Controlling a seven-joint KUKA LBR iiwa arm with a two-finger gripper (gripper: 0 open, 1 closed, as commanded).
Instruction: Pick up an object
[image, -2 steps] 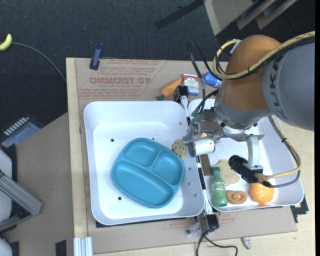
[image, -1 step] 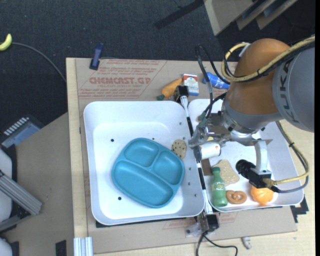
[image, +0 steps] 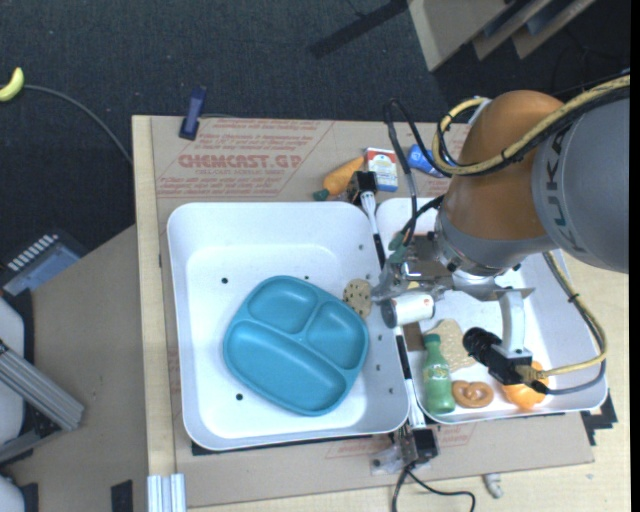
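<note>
My gripper (image: 393, 287) hangs over the wall between the two bins, just right of a small round speckled cookie (image: 357, 293) that lies at the right side of the left bin (image: 200, 250). A blue divided plate (image: 295, 345) lies flat in the left bin. In the right bin (image: 575, 330), a green bottle (image: 437, 375) lies near the front left corner, with a brown ring-shaped pastry (image: 472, 393) and an orange piece (image: 522, 395) beside it. A tan speckled slab (image: 453, 340) lies just behind the bottle. The arm's wrist covers much of the right bin.
Behind the bins, on the cardboard sheet (image: 240, 150), lie an orange toy (image: 343, 176), a small red and white box (image: 381, 166) and a blue item (image: 421, 160). A blue clip (image: 192, 113) sits at the board's far left edge.
</note>
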